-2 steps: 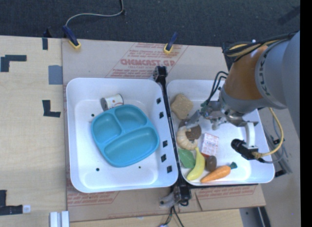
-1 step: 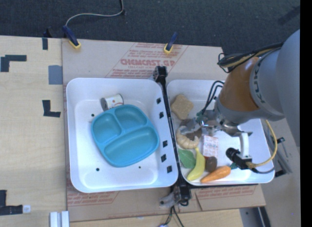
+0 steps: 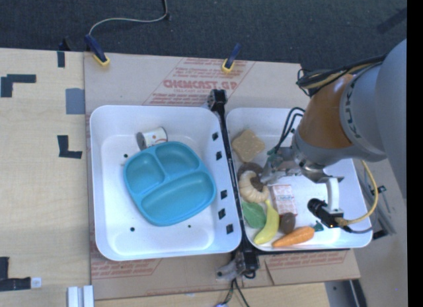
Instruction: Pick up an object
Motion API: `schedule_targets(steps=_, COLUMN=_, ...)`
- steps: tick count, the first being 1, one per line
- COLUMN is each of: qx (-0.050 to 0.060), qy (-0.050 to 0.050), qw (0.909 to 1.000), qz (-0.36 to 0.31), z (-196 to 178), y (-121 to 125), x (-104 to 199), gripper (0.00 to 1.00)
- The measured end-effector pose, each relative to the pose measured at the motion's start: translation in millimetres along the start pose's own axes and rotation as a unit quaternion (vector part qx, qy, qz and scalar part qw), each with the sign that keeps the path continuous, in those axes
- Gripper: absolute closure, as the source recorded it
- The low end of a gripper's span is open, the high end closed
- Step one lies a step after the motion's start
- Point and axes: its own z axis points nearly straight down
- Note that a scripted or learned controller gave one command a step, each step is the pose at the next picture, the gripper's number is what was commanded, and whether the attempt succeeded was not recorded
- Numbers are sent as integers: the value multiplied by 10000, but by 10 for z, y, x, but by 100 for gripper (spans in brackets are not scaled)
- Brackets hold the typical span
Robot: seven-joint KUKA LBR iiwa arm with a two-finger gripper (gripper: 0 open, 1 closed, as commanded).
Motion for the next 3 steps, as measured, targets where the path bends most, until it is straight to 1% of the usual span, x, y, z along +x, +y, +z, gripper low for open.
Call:
schedule_targets(steps=1, qx=-8, qy=-32, qw=10000, qz=13, z=-4, y=-2, x=-34, gripper=0)
schedule_targets(steps=2, qx=73, qy=8, qw=10000, qz=-2, z=-36, y=657, x=66, gripper=0)
schedule_targets(steps=3, qx=57, qy=15, qw=10000, qz=-8, z=140, y=949, x=48, gripper=0)
